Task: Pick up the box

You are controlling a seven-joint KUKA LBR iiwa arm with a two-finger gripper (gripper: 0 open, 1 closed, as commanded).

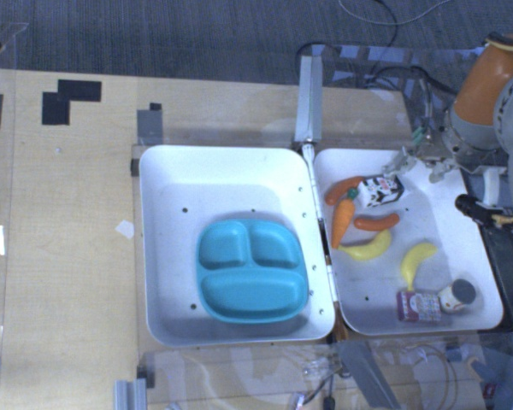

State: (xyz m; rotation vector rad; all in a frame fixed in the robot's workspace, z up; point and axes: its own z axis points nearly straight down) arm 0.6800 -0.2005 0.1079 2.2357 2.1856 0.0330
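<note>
Crowding the right bin (pixel 474 254) were several small things: a carrot (pixel 343 220) standing on end along its left wall, two reddish sausages (pixel 376 223) lying near it, one above and one to its right, two yellow bananas (pixel 417 262) in the middle, and a purple carton (pixel 419 306) beside a small round cup (pixel 458 294) at the front edge. Among them, near the rear of that bin, lay the box (pixel 381 191), small, white with black print, tilted and touching the upper sausage, with the carrot's green top just beside its lower left corner. It looked like printed card with squared edges, while the fruit and sausages were smooth, rounded and glossy like plastic. Both bins were shallow, white and round-cornered, with a metal rail (pixel 309 101) running back from where they met. A blue tray (pixel 253 272) with three compartments sat in the left bin (pixel 162 229), well apart from the box. Pale wood showed around the bins, with black marks (pixel 68 99) at the far left, and dark carpet with a thin cable (pixel 385 11) lay behind. The gripper (pixel 423 162) hung over the rear right corner of the right bin, just to the right of the box and slightly behind it, not touching it; whether it was wide or narrow could not be told
</note>
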